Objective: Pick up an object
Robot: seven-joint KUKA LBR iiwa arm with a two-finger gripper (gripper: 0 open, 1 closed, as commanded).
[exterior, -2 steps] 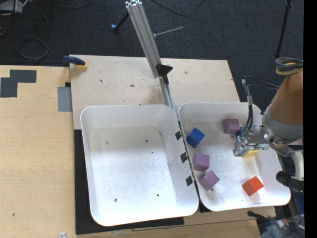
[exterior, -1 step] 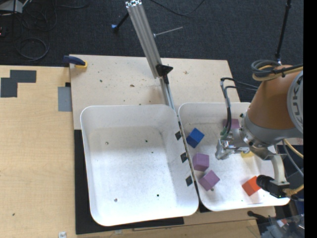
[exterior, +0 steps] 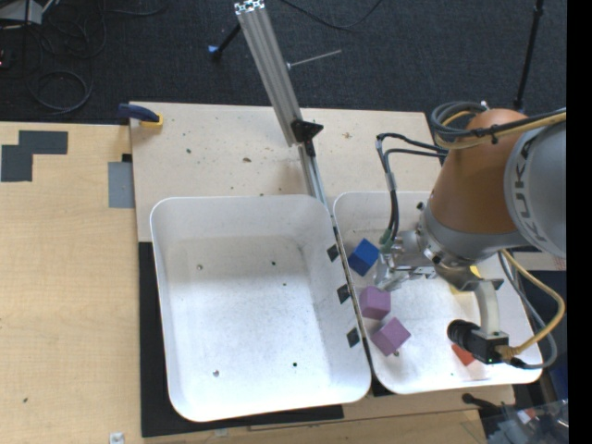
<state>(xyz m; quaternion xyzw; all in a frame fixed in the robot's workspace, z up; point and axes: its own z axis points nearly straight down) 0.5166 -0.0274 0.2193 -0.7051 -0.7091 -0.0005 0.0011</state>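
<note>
In the right bin (exterior: pixel 407 385) lie a blue block (exterior: pixel 363 256) near the dividing wall, a purple block (exterior: pixel 375 302) just below it, and a second purple block (exterior: pixel 390 335) lower still. My gripper (exterior: pixel 396 268) reaches down from the grey and orange arm, just right of the blue block and above the upper purple block. The arm's bulk hides most of the fingers. A red object (exterior: pixel 462 353) lies at the bin's lower right, under a black part of the arm.
The left bin (exterior: pixel 185 220) sits beside the right one, its floor speckled with small dark marks. A slanted metal rail (exterior: pixel 277 81) rises from the bins' shared edge. Cables loop around the arm on the right.
</note>
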